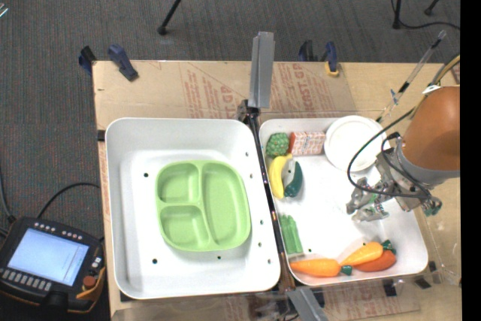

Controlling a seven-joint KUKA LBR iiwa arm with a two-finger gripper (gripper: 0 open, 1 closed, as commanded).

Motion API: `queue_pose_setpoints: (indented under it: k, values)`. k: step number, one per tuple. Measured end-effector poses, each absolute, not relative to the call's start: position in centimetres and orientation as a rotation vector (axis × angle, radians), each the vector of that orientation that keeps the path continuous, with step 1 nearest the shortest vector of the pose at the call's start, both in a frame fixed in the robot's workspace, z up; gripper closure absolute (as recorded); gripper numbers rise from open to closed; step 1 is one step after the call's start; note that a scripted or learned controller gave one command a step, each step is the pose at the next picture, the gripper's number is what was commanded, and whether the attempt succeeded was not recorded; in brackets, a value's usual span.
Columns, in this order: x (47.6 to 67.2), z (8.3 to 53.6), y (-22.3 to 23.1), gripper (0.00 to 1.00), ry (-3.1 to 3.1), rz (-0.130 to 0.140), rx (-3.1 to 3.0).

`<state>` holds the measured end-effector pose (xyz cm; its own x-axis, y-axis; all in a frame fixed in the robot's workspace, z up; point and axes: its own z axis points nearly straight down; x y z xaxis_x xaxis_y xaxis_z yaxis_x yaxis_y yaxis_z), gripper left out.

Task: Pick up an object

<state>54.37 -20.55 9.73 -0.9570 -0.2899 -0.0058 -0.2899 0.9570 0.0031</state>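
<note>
1. Two white bins sit side by side on the bench, and the divided green plate (204, 206) is our landmark, lying flat in the middle of the left bin (124, 162) with its three compartments bare.
2. Over to the right of the plate, across the shared rims, the right bin (331, 237) carries all the goods.
3. Closest to the plate along that bin's near wall: a green broccoli-like piece (277, 143) at the top, a yellow banana (276, 177) just below it, and a dark green vegetable (294, 180) touching the banana's far side.
4. Further down that same wall lies a green stick-shaped piece (291, 234).
5. Beside the broccoli piece, away from the plate, a small pink-patterned box (307, 142), and beyond it a round white plate (351, 141).
6. Down in the right bin's bottom corner area, farthest from the green plate, three orange carrots: one (316, 266) lying along the bottom edge, two more (370, 257) stacked close just beyond it.
7. The gripper (368, 205) hangs low over the right bin's bare floor, above the carrots and well apart from the green plate; whether its fingers are apart or together, I cannot tell, and nothing shows between them.
</note>
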Motion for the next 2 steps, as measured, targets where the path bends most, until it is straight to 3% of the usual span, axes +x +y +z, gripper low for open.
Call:
queue_pose_setpoints:
  k: [1,2]
  values:
    - [60.14,8.73,-21.11,1.0,3.118,0.004,-0.36]
    - [60.14,8.77,-21.15,0.0,3.118,0.004,-0.358]
